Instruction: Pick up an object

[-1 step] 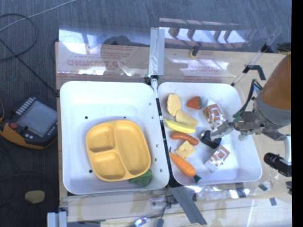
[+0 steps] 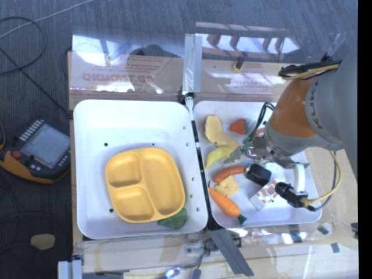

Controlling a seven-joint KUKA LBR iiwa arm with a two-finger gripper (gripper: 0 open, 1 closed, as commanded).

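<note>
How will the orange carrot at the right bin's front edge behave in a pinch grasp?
The carrot looks like smooth, glossy toy plastic, so probably light, stiff and slippery. Its tapered, rounded shape may roll or squirt out of the gripper if pinched off-centre.

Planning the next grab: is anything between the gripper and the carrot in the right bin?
Yes. The gripper sits above the middle of the right bin, and the carrot lies near the front edge. A sausage and a yellow cheese-like piece lie between them.
</note>
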